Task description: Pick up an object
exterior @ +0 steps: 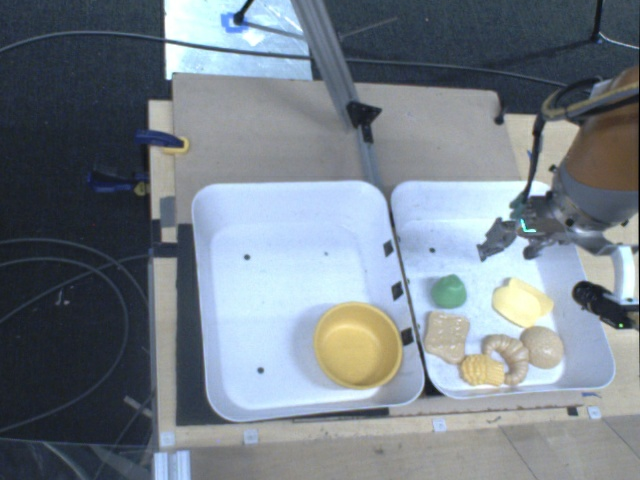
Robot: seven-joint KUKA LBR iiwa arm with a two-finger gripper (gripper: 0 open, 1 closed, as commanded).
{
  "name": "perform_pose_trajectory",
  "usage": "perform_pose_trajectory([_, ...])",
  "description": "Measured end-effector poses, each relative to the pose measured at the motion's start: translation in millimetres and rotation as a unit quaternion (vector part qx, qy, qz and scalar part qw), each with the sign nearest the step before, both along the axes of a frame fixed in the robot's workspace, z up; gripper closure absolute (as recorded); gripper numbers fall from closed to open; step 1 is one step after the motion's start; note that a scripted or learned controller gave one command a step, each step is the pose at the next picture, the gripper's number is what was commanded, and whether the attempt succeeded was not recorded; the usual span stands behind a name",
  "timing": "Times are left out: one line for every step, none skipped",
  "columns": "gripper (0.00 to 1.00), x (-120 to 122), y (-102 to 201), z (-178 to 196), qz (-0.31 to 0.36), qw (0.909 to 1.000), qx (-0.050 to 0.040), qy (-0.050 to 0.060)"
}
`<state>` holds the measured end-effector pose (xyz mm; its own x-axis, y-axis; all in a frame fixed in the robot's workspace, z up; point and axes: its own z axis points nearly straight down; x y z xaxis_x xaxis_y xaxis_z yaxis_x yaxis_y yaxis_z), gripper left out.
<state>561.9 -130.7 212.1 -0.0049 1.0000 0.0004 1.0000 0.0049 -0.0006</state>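
The pale yellow wedge [521, 302] lies in the right bin [420, 208] — just below the gripper [510, 238], its long axis slanting down-right. The fingers look spread with nothing between them (hovering above the bin floor). The green piece [449, 290] sits further left — likely the poorer target.

Two white bins sit side by side: the left bin [225, 298] and the right bin [440, 218]. One yellow bowl [357, 343] lies in the left. The right holds six small things: one green piece [449, 290], one yellow wedge [521, 301], one cracker [446, 335], one corn cob [482, 370], one croissant [509, 352] and one tan ball [542, 346].
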Motion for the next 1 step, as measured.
perform_pose_trajectory([0.0, 0.1, 0.0, 0.3, 0.0, 1.0, -0.0001, 0.0])
